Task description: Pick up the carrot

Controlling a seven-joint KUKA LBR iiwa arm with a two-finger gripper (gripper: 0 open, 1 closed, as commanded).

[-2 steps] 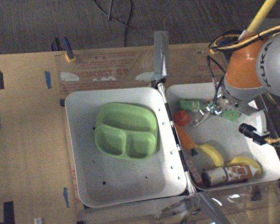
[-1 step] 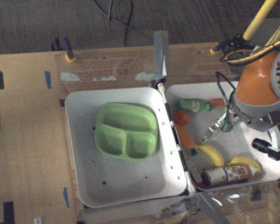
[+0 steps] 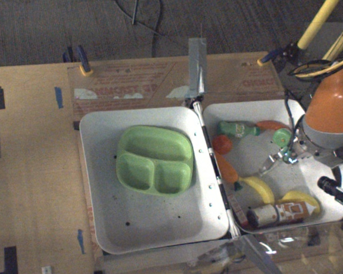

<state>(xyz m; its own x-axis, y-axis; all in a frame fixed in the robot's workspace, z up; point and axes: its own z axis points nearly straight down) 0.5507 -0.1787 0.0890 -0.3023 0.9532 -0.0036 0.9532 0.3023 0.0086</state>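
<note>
Carrot: orange, lying in the right bin against its left wall, just below a small tomato.
Long axis: runs from upper left to lower right, the dark green end pointing lower right, touching the near banana.
Gripper: over the middle of the right bin, to the carrot's right and apart from it; thin metal fingers spread apart, nothing between them.
Neighbours: green bottle above; ketchup-like bottle along the bin's near wall.
Left bin: holds a green divided plate.
</note>
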